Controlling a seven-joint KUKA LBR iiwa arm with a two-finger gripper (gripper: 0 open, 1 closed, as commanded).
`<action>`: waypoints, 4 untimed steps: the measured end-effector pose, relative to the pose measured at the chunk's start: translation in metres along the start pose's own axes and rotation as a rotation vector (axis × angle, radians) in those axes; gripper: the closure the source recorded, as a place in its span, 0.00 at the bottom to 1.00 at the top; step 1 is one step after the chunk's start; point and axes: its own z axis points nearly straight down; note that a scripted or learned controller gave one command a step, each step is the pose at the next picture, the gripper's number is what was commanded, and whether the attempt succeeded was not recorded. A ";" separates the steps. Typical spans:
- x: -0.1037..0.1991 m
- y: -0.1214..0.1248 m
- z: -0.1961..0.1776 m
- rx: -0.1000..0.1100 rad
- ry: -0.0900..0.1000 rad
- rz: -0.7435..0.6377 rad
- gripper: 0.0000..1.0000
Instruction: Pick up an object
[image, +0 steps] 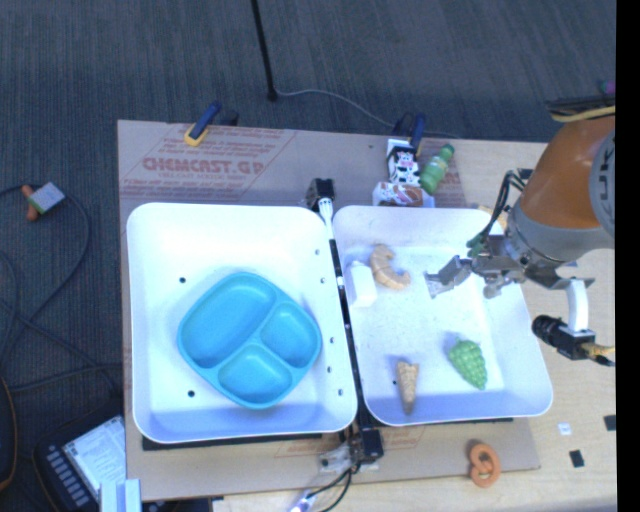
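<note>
My gripper (470, 279) hangs over the right bin (520, 400), near its upper right part, with its two fingers spread open and nothing between them. In this bin lie a tan croissant-shaped piece (388, 268) at upper left, a small white object (362, 286) against the left wall, a tan ice-cream cone (407, 383) near the front, and a green bumpy object (467, 362) at lower right. The croissant lies to the gripper's left; the green object lies below it in the view.
The left bin (160, 390) holds a blue divided plate (250, 338). Behind the right bin stand a small carton (402, 178) and a green bottle (435, 168). An orange pretzel shape (484, 462) lies on the bench in front. The arm's orange band (565, 175) is at right.
</note>
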 end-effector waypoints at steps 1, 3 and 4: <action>0.015 -0.029 0.096 -0.007 -0.001 0.001 0.00; 0.042 -0.072 0.073 0.002 0.002 0.001 1.00; 0.069 -0.006 -0.001 -0.003 -0.001 -0.001 1.00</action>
